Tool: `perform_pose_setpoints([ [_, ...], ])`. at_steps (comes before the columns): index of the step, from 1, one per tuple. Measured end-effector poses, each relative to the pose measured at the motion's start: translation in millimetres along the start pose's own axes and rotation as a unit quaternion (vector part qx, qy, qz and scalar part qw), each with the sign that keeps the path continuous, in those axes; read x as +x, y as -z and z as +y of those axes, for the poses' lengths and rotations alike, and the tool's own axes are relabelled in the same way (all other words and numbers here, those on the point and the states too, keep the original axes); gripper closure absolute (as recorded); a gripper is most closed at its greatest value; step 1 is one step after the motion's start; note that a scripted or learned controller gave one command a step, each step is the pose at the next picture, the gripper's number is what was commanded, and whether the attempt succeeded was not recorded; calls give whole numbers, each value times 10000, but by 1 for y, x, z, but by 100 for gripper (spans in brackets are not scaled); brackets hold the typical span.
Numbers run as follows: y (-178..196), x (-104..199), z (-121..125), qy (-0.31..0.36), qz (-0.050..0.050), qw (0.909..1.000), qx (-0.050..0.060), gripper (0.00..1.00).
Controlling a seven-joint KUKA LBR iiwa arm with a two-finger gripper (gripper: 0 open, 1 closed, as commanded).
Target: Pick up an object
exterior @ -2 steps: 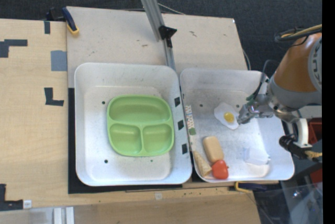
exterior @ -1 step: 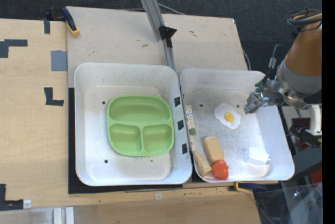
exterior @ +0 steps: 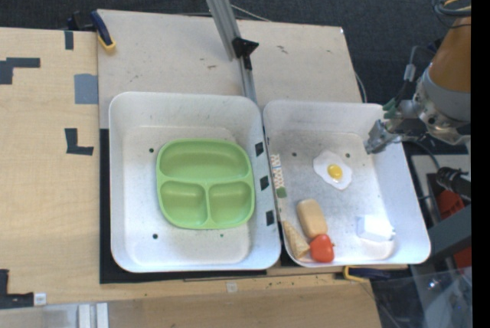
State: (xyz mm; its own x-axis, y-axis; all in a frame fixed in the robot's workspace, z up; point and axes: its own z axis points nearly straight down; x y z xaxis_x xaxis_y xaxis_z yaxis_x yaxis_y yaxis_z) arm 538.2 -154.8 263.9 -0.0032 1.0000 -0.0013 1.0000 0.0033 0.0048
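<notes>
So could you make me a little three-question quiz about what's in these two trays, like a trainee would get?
1. True or false: the green divided plate lies in the left bin.
2. Which thing lies nearest the pincer? A) toy fried egg B) toy tomato C) toy bread roll
3. Fill in: the tomato touches the front wall of the ____ bin.

Key: 1 true; 2 A; 3 right.
</notes>
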Motion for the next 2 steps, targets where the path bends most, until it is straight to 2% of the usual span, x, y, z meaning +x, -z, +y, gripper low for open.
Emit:
perform_pose_setpoints([
  [1, -5, 42, 10, 10, 11, 10000, 29, 100],
  [2, -16, 102, 24, 19, 15, 10000, 37, 100],
])
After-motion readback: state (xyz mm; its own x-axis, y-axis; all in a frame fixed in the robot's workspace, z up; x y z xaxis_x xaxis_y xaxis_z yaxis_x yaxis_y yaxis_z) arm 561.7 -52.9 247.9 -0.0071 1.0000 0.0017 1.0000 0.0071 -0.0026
